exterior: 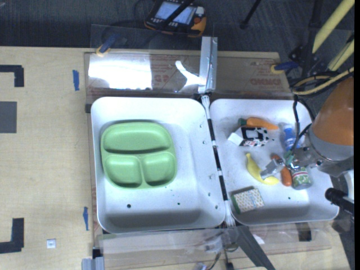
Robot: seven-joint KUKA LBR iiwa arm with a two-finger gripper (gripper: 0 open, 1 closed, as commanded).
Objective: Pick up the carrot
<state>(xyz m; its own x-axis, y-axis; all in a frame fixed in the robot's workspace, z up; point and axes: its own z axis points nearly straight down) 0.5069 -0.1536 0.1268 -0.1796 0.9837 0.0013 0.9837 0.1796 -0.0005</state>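
Up near the far wall of the right bin point(264, 212) lies the carrot point(261, 122), a short orange piece with a green end pointing left, resting flat and touching the top of a small black-and-white toy point(254, 136) just in front of it. A yellow banana point(256, 170) curves along the bin floor nearer the camera, and a speckled tan sponge point(248, 199) sits close to the front wall. To the right of the banana is a tight cluster of small items, among them an orange-red piece point(287, 176) and a green-and-red can point(301, 179). The gripper point(293, 157) hangs over that cluster, well apart from the carrot; whether its fingers are spread or closed cannot be told, since clutter and cables crowd them. The arm point(337, 125), grey with its orange band, comes in from the right edge. The left bin point(185, 207) holds a green three-compartment tray point(138, 152).
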